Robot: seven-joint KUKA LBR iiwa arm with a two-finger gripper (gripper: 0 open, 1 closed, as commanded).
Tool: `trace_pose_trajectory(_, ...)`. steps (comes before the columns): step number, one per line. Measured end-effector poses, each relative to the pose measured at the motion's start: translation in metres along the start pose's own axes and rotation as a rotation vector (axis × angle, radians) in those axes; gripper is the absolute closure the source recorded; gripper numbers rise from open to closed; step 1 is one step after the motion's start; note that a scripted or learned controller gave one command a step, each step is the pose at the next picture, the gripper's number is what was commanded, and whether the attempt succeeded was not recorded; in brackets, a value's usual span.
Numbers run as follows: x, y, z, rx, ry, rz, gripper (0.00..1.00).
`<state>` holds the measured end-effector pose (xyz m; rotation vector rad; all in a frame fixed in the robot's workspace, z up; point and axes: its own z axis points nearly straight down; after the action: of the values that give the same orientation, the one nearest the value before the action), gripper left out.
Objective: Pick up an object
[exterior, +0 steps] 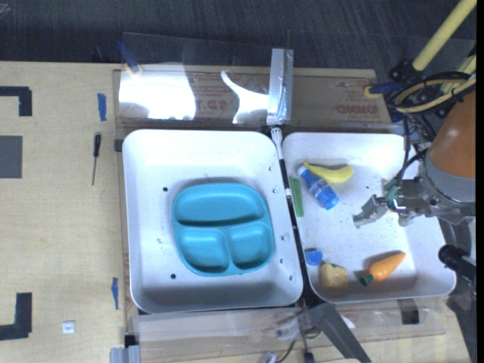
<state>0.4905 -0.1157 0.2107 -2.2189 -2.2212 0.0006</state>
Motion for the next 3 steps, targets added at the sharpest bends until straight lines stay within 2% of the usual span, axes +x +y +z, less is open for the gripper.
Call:
trace_pose_trajectory(1, 0.035, 0.082, 0.028, 0.001, 0.0, 0.155, 0.0)
trace_pose_trajectory(2, 0.006, 0.154, 0.104, 0.003, -0.002, 0.055, 0.0)
trace_pose_trajectory(3, 0.018, 0.175, -0.052, -0.018, -0.003, 0.009, 0.0)
